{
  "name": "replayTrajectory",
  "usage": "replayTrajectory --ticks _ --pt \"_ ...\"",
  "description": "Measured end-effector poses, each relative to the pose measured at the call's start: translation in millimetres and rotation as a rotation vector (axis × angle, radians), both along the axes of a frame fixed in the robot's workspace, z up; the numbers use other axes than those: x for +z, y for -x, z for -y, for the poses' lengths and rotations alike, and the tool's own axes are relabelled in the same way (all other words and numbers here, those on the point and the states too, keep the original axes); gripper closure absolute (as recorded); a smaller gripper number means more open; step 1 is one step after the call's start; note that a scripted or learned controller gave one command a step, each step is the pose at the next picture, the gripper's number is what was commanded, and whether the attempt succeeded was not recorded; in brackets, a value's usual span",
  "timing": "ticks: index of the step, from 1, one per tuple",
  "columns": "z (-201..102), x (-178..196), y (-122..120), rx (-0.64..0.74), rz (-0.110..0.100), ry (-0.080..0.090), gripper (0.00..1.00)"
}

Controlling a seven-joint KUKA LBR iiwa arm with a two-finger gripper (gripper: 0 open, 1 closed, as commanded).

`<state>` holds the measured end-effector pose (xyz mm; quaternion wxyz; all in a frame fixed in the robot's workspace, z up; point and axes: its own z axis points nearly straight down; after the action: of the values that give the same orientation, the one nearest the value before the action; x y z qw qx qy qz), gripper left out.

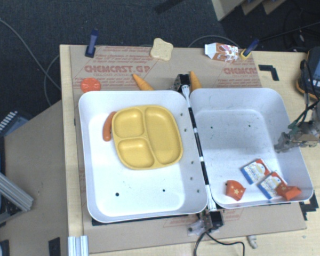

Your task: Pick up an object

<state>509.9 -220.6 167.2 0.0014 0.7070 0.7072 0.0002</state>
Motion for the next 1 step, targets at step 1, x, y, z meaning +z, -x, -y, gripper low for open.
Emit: replayTrajectory --ticks 1 --pt "0.1 9.5 -0.1 0.000 0.001 0.002 1.00"
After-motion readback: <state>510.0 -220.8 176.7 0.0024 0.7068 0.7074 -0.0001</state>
